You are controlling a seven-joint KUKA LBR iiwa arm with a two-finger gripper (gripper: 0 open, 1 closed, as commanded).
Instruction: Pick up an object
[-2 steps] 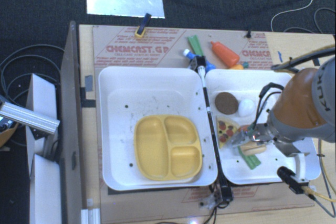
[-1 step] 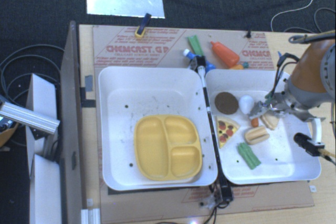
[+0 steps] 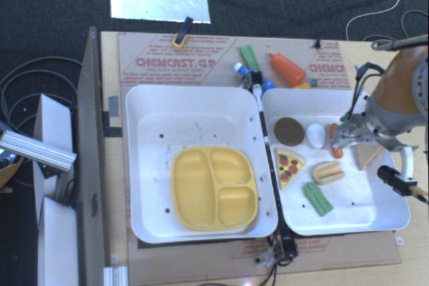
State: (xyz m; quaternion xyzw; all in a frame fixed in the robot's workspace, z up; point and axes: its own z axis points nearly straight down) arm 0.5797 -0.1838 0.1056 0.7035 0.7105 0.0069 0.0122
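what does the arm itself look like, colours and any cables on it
The arm is a rounded grey body with a broad orange band above the wrist. A thin dark cable loops along its left side. Its gripper is a compact block of pale silver-grey metal with darker parts.

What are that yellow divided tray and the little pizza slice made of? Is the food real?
The yellow divided tray looks like moulded plastic: one even colour, smooth rounded compartments, a soft sheen. The pizza slice appears to be toy food, probably plastic or rubber, judging by its flat bright colours and neat edges; the exact material is hard to tell. Both lie in white bins that look like plastic.
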